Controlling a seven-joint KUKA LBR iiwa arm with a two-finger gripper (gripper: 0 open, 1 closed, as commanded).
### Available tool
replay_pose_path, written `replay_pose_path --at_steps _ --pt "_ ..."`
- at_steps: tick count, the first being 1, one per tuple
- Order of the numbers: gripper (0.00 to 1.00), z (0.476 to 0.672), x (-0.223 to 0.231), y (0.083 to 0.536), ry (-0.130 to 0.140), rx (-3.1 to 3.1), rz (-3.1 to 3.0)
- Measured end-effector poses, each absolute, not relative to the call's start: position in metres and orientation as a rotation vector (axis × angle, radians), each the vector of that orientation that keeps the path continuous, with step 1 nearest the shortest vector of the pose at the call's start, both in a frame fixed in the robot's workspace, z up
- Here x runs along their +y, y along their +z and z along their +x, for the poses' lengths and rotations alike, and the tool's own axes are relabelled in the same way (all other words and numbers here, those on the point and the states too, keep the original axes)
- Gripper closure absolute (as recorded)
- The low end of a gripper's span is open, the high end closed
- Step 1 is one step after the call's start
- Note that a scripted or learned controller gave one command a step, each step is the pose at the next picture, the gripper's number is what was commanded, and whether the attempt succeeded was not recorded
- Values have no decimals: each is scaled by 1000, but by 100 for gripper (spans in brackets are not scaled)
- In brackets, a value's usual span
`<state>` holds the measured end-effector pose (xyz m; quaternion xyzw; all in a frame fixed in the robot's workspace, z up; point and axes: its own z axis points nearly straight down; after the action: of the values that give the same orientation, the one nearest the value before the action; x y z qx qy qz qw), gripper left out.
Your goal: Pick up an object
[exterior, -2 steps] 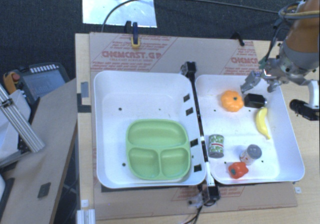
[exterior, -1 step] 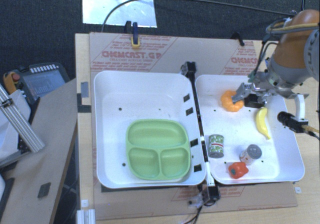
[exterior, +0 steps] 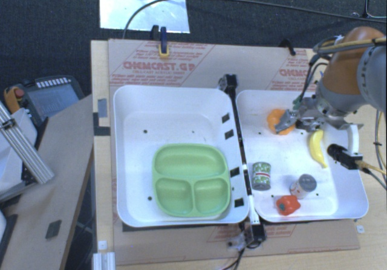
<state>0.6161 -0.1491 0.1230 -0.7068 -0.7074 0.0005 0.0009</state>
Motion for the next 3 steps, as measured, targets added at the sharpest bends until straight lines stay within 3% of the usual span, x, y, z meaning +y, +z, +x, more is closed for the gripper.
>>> replay_pose_path --at_steps 1,3 --pt "100 618 -149 136 -4 -2226 -2223" --pt "100 614 -151 238 -7 -2230 -2222"
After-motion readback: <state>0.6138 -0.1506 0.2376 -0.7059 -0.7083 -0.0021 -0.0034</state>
